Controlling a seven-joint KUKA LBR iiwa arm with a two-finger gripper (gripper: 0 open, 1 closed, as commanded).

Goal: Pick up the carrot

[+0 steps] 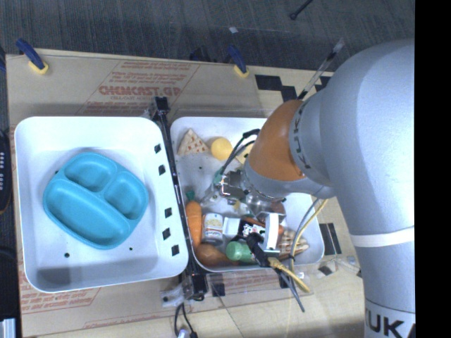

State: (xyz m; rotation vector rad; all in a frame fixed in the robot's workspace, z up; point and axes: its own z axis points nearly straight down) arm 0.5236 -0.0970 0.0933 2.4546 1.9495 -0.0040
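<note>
two bins sit side by side on the bench: the left bin [28,189] holds a divided plate [95,199] near its middle. in the right bin [180,136], the carrot [194,220] lies along the left wall, with a small jar [213,227] just to its right. the arm [296,150] hangs over the right bin's middle, and a wedge [190,144] and a lemon [220,147] lie at the far end.

It looked like a robotics lab: a large grey industrial arm [366,153] reached over a cardboard-covered bench [127,83] clamped at its edge, bearing two white bins [28,210] above dark carpet [141,13].
</note>
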